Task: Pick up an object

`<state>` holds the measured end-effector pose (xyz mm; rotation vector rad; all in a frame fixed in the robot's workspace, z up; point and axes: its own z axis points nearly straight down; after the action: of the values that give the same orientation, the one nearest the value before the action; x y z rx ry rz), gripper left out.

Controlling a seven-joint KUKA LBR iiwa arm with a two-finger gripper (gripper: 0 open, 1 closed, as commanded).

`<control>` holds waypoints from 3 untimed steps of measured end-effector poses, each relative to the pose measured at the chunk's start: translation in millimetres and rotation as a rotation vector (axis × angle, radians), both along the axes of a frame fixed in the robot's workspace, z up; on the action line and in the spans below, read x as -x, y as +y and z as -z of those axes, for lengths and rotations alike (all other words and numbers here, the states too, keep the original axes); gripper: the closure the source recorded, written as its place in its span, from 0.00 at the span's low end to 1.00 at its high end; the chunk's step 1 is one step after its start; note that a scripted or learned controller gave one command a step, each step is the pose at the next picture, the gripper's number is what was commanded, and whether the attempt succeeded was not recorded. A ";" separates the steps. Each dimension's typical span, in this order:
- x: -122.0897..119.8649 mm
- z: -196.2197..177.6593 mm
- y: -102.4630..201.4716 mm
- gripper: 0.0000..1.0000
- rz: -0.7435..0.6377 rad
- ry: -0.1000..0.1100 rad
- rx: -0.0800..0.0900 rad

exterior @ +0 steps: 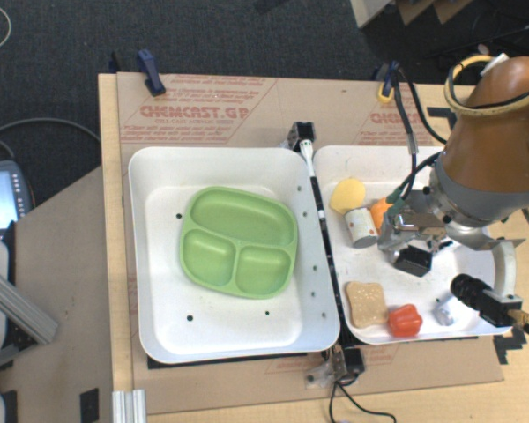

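Hovering pincer [412,256], ridged green tray [239,241]

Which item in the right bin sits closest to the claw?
The small white cylinder, lying just left of the claw. The yellow lemon sits farther back; the tan bread slice and red piece lie nearer the front rim.

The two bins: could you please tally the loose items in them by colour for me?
Green: 1, divided plate
Yellow: 1, round item
White: 1, small cylinder
Tan: 1, flat square piece
Red: 1, small item
Orange: 1, partly hidden behind the hand
Total: 6
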<state>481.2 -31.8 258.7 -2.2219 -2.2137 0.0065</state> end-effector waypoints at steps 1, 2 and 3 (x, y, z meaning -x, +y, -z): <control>-13.3 78.1 -20.4 1.00 -0.001 0.000 0.000; 2.1 29.2 61.5 1.00 -0.012 -0.010 -0.002; 0.7 -91.2 86.4 1.00 -0.009 -0.020 -0.002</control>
<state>480.5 54.6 349.9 -2.2208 -2.2332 -0.0180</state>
